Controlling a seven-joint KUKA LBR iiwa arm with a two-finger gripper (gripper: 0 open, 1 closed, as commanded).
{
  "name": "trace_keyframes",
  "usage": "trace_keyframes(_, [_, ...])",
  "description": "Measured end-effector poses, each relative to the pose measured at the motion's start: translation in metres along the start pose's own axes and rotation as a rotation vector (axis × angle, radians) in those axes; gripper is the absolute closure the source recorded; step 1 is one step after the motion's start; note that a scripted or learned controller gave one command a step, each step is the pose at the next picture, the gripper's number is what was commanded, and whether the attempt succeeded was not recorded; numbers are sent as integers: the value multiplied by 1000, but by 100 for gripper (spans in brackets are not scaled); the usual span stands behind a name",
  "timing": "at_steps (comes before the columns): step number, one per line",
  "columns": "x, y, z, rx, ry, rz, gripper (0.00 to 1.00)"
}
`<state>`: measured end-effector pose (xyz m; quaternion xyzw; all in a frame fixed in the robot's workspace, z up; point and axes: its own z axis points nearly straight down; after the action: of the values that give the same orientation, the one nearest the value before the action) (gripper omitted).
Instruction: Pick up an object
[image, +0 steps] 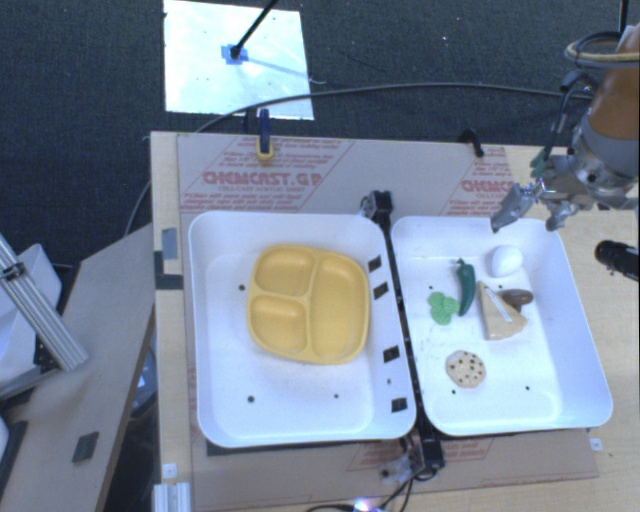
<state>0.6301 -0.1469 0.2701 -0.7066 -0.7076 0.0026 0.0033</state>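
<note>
Six small objects lie untouched in the right bin as the hand hangs above that bin's rim at about one o'clock, its two fingers spread and nothing between them. Nearest the hand is a white egg-shaped piece, resting in the bin just below the fingers. Around the middle of the bin, a green chilli pepper stands roughly on end, with a green leafy piece just beside it at nine o'clock. A pale wedge like a slice of cheese lies at three o'clock from the pepper, and a small brown piece touches the wedge's upper edge. A round cookie sits apart from the others toward six o'clock.

The left bin carries a yellow divided plate near its centre. Both bins rest on a clear sheet printed in red lettering, laid over the desk.

By the look of things, the pick has not begun: no object is lifted, none is gripped, and the hand is raised at the bin's edge. What remains is the whole job, namely choosing a target, lowering over it, closing on it and raising it. The white egg-shaped piece seems the handiest candidate, though its rounded form may slip from a two-finger pinch.
</note>
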Motion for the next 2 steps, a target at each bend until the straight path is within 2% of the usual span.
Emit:
trace_keyframes(1, [0,2,-6,-11,-2,-2,0])
trace_keyframes(2, [-1,8,37,-8,-1,-1,0])
